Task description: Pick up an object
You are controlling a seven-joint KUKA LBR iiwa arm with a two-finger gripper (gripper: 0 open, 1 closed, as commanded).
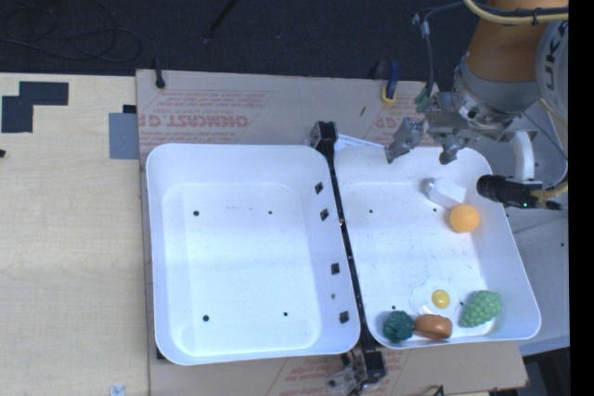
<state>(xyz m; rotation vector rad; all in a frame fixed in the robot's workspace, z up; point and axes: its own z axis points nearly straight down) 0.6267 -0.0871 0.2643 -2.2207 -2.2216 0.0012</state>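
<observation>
- Cardboard sheet with red print (pixel 223 111) lies under both bins, on pale wooden bench (pixel 65 246).
- Left shallow white plastic bin (pixel 172 172): bare white floor with a few small dark dots.
- Right shallow white plastic bin (pixel 520 292): touches left bin along a black clipped seam, holds all the objects.
- Grey arm with orange band (pixel 520 14) comes in from the right, wrist above far edge of right bin.
- Two-finger gripper (pixel 423 146) hangs over far edge of right bin, fingers spread apart, nothing between them.
- Green bumpy grape-like toy (pixel 480 308): near-right corner of right bin.
- Orange-brown oblong toy (pixel 432 326): near wall, between dark green toy and grape toy, touching the dark green one.
- Dark green round leafy toy (pixel 398 326): near wall, leftmost of the cluster.
- Orange ball (pixel 463 219): right side of bin, mid-depth, well apart from cluster, below gripper.
- White fried-egg toy with yellow yolk (pixel 435 300): just behind the orange-brown toy.
- Small white-grey piece (pixel 442 191): just beside orange ball, far side; can't tell what it is.
</observation>
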